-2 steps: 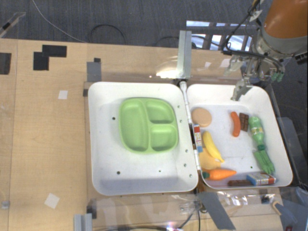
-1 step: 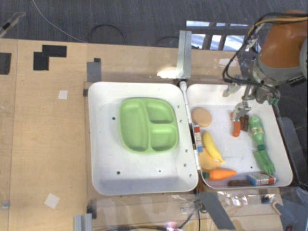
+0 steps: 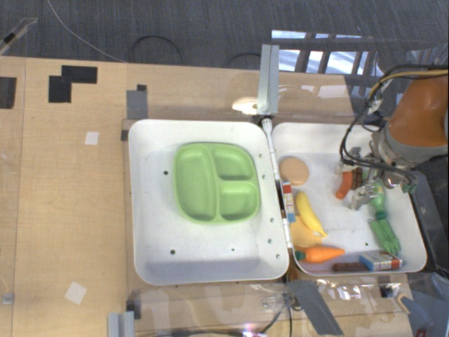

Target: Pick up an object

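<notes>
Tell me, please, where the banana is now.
The banana lies in the right bin, near its left wall, below the tan round thing and above the carrot.

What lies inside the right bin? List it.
The right bin holds a banana, carrot, brown egg-like ball, green vegetable and small box. The tool covers part of an orange piece.
</notes>
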`<state>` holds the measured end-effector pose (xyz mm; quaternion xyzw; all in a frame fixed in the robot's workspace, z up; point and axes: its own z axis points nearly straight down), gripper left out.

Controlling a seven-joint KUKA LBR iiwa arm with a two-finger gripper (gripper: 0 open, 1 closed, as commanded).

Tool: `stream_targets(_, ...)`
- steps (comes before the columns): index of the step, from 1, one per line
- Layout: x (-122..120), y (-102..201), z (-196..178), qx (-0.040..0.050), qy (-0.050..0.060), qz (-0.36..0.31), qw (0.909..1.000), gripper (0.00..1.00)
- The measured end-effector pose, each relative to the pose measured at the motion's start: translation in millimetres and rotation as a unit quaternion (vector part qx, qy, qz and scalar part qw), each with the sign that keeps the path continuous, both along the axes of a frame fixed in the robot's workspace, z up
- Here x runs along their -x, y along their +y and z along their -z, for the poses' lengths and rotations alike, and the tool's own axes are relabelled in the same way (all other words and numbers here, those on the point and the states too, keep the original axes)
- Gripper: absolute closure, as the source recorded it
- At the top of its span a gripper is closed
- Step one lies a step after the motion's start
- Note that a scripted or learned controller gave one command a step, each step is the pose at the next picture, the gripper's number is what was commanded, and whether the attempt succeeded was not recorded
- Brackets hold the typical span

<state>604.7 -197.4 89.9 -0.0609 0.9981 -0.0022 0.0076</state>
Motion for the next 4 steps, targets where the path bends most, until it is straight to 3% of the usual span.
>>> stream_targets(1,19.0,62.6,0.4,-0.0023,0.001,0.02,0.9998,0.0)
stream_targets(2,-2.8,13.6,-7.3,0.0016,0.002,-0.162,0.9867,0.0)
stream_targets(3,13.1,43.9,0.4,0.0018,0.0,-0.188,0.9822,0.0)
stream_targets(4,-2.9,-10.8,1.4,0.0028,0.002,-0.208,0.9782,0.0)
